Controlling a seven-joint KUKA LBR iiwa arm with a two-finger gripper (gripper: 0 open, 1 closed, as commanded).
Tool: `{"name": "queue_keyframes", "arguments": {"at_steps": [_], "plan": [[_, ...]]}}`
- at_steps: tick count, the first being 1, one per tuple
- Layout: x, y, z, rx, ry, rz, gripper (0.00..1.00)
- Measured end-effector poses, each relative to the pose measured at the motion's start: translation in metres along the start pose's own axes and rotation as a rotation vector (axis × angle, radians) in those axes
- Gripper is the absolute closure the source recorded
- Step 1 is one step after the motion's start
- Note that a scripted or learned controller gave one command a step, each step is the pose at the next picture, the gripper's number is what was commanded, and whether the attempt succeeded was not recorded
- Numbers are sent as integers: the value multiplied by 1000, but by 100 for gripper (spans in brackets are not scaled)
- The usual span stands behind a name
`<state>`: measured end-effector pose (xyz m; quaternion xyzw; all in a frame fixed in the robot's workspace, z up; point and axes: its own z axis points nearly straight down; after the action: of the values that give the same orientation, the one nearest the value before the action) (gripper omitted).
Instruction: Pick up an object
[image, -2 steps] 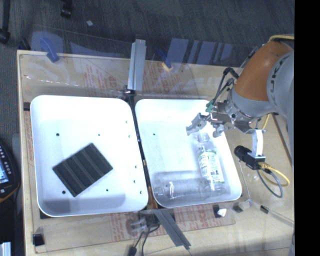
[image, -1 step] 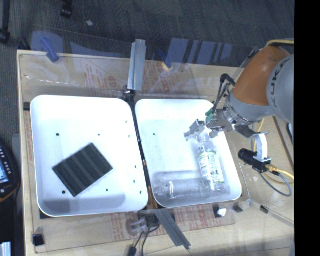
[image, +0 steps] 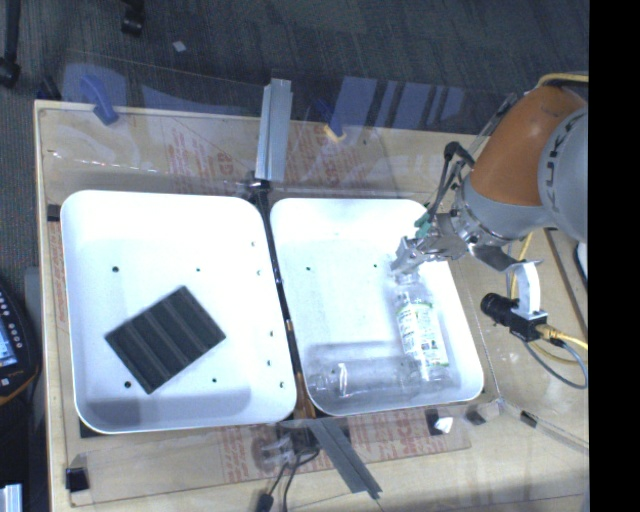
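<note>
bottle (image: 419, 330) lies lengthwise, cap toward gripper (image: 408, 256).

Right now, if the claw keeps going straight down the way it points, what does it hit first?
Most likely the clear bottle with the green label: the claw hangs over the right bin, just above the bottle's cap end. Depth is hard to judge from above, so it could slip past onto the bin floor.
</note>
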<state>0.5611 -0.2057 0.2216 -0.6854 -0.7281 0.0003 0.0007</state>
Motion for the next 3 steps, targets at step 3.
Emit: {"name": "queue_keyframes", "arguments": {"at_steps": [3], "plan": [[47, 2, -38, -2, 0, 122, 0]]}}
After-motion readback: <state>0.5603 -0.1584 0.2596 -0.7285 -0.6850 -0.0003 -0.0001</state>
